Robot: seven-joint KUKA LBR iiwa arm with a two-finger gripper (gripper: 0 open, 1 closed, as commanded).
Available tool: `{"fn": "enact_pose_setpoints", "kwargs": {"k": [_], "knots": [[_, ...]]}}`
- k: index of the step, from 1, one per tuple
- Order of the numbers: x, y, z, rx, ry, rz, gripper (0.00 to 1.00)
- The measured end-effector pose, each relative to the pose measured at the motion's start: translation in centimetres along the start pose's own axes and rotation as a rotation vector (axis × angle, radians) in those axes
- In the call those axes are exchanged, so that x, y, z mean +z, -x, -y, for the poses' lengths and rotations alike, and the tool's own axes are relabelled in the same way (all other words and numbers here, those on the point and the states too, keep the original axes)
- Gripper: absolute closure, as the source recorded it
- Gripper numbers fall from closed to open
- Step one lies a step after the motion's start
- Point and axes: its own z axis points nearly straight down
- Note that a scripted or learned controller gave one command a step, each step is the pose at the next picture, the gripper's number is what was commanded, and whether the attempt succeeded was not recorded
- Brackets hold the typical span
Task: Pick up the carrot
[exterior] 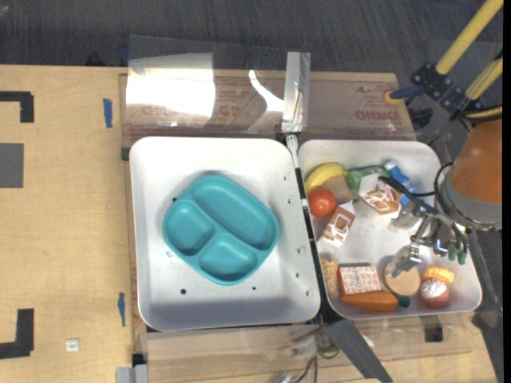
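The carrot (369, 300) is orange and lies flat along the front wall of the right bin (459, 306), just below a red box (358, 279). My gripper (408, 254) hangs over the right bin's front right part, above and to the right of the carrot, close over a tan round piece (403, 282). Nothing shows as held in it. The arm's orange band (481, 166) is at the right edge.
The right bin also holds a banana (326, 174), a red tomato (322, 203), small printed packs (382, 200), green and blue pieces, and a red-and-white ball (435, 292). In the left bin (152, 166) sits a teal divided plate (221, 227).
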Motion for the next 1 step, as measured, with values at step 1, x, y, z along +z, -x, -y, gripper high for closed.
{"fn": "enact_pose_setpoints", "kwargs": {"k": [1], "knots": [[5.5, -0.33, 1.71, 0.101, 0.003, 0.021, 0.0]]}}
